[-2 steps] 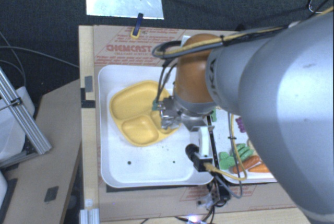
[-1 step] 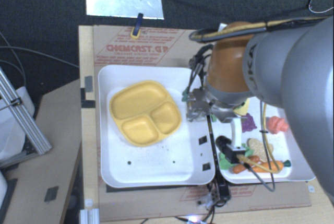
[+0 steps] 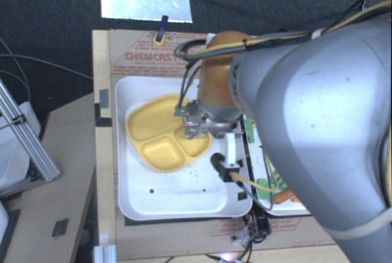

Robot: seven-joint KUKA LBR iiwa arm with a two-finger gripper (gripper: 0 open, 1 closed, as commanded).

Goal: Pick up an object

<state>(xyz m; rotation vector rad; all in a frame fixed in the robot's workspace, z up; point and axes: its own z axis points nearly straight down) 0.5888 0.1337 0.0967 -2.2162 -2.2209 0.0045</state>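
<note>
A yellow plate (image 3: 156, 130) with three compartments lies in the left white bin (image 3: 124, 157), towards its far half. My gripper (image 3: 195, 127) is down over the plate's right edge, at the right-hand compartment. The grey wrist and the orange band above it cover where it meets the plate, so contact is hidden. Nothing is visibly held.
The big grey arm covers most of the right bin (image 3: 288, 211); an orange piece (image 3: 285, 197) and a green piece (image 3: 269, 185) peek out there. Black cables and a white bracket (image 3: 231, 154) hang along the divide between the bins. Cardboard (image 3: 141, 54) lies under both bins.
</note>
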